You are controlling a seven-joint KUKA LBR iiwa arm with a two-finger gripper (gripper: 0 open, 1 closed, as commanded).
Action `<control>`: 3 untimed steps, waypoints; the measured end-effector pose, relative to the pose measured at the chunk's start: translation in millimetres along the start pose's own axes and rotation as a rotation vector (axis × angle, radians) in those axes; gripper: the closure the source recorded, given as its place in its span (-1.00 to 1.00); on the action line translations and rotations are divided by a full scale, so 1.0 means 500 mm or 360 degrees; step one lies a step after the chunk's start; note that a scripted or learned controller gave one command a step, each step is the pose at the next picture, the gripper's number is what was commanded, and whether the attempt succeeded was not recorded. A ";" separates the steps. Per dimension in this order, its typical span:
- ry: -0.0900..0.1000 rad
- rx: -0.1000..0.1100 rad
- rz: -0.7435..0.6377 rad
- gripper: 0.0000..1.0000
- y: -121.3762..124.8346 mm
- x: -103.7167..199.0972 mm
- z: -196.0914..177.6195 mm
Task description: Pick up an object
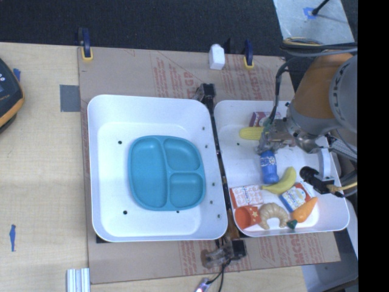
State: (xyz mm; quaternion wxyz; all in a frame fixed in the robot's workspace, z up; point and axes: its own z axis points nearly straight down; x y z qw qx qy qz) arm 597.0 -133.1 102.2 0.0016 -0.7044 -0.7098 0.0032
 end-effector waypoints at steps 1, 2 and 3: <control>0.0000 -0.0004 0.0004 1.00 -0.039 0.060 0.021; 0.0001 -0.0004 0.0005 -1.00 -0.039 0.061 0.021; -0.0001 0.0000 -0.0002 1.00 -0.040 0.059 0.001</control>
